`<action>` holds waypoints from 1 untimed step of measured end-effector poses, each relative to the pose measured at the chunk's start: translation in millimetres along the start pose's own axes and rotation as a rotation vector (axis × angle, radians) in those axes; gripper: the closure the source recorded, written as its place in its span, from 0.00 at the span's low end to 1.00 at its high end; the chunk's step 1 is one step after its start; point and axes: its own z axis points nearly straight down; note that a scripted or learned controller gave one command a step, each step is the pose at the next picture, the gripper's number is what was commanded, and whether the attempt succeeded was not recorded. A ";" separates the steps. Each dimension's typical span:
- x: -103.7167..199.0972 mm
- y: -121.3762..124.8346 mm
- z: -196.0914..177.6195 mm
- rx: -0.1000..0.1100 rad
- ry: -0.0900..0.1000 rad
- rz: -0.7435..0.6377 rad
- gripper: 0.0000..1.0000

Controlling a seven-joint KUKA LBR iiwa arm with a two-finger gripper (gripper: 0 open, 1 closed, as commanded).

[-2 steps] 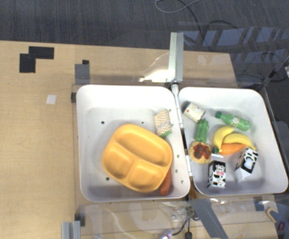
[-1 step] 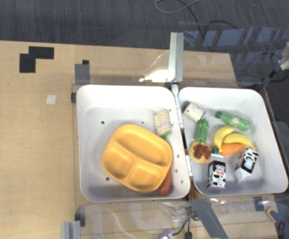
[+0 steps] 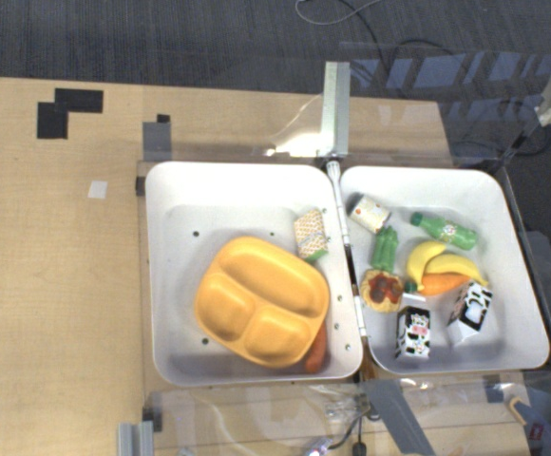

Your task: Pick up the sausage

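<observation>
Two bins sit below me, and by my reading the pick has not begun: this is the approach step. What I take for the sausage (image 3: pixel 317 348) is a reddish-brown piece in the left bin (image 3: pixel 176 255), half tucked under the yellow divided plate (image 3: pixel 256 297). For a gripper coming in from the right, that is just past the right bin (image 3: pixel 503 207). I cannot tell the gripper's state. Next it needs a descent onto the exposed end, clear of the plate's rim.
</observation>
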 end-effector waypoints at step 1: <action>1.2 2.0 -12.7 -0.008 -0.004 -0.007 1.00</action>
